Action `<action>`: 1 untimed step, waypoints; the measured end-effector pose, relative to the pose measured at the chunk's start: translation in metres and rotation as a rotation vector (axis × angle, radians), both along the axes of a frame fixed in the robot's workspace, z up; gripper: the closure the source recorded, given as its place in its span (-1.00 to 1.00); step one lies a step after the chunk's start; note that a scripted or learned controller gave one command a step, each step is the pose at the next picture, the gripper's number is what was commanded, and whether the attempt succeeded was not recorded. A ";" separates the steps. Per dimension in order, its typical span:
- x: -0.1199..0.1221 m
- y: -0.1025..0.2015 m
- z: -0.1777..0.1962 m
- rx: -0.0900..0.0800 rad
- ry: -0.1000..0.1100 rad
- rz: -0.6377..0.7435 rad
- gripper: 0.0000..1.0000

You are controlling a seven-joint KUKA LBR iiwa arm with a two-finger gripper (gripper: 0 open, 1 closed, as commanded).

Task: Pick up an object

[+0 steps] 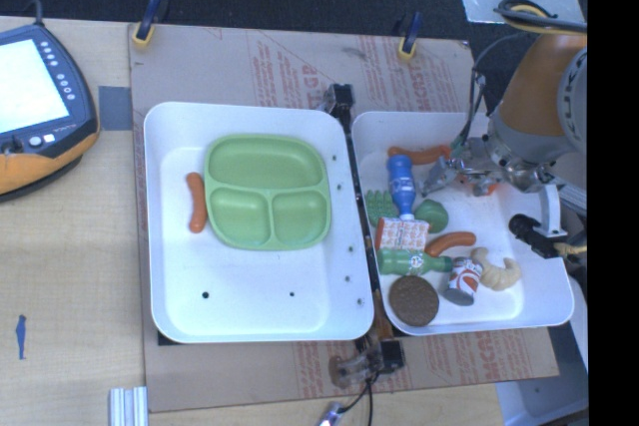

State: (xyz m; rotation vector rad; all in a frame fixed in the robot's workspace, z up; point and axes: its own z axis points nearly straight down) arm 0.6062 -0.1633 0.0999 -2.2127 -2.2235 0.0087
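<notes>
Pendant (40,105) first, one of it, at the bench's far left edge, well apart from the gripper (464,173). Two blue clamps (148,18) pin the board behind the bins. Two white bins sit side by side. The left bin (165,304), far to the left of the gripper, holds one green divided plate (268,192) and one orange sausage (197,202) just beside the plate's left rim.

The right bin (544,309) holds the rest: one green studded block (379,208), one blue bottle (401,187), one red-and-white carton (402,234), one green bottle (414,263) lying on its side and one brown disc (412,299), all left of the gripper. A second sausage (427,155) lies just left of the gripper, near it. Nearer the camera than the gripper are one green lump (431,213), a third sausage (451,241), one small can (461,281) and one croissant (499,271).

The gripper hangs low over the bin's far side; whether it is open or closed, I cannot tell, and nothing is visibly held.
</notes>
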 end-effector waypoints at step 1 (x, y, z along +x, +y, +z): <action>0.048 0.027 -0.009 0.002 0.004 -0.002 -1.00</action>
